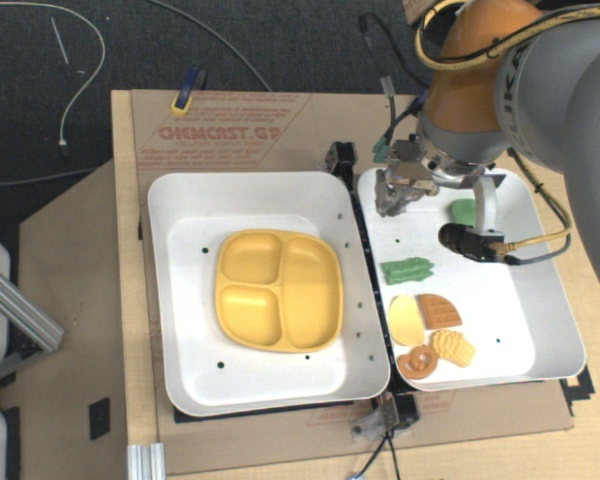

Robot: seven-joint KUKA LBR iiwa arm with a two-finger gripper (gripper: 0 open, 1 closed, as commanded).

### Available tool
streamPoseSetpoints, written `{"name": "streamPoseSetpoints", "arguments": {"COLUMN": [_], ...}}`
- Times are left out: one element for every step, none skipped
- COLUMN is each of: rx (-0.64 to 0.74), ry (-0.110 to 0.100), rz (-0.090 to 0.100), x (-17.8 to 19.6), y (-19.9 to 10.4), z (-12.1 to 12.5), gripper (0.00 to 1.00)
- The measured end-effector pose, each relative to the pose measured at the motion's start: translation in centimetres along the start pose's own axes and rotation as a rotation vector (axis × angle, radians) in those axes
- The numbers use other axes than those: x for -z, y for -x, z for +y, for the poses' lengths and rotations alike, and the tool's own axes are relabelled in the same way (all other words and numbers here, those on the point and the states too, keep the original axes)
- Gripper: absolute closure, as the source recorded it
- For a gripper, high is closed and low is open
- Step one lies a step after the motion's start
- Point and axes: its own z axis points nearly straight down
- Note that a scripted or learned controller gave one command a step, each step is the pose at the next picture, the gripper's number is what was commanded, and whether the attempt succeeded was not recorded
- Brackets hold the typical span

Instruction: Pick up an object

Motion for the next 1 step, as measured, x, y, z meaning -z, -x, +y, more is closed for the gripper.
{"name": "streamPoseSetpoints", "arguments": {"rx": [-0.001], "ry": [0.0], "rz": [0.0], "x": [1.34], "y": [-5.43], "z": [0.63], "gripper": [1.0]}}
